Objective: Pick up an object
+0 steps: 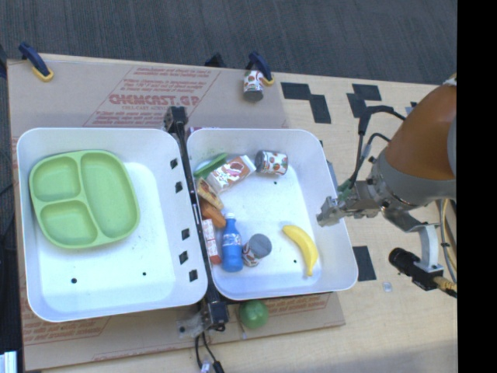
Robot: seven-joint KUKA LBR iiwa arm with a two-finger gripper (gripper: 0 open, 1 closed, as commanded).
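Note:
The right bin [326, 162] holds a yellow banana [301, 247] near its front right corner, a blue bottle [231, 247], a dark round can [257, 249], a printed can [271, 162] at the back, a red and white snack packet [231, 172], an orange item [211, 205] and a green item [209, 164] by the left wall. My gripper [328, 211] hangs over the right rim of this bin, to the upper right of the banana and apart from it. I see nothing in it.
In the left bin [116, 286] lies a green divided plate [81, 198]. A green ball [252, 314] sits on the bench in front of the bins. A small bottle [252, 84] and clamps stand at the cardboard's back edge.

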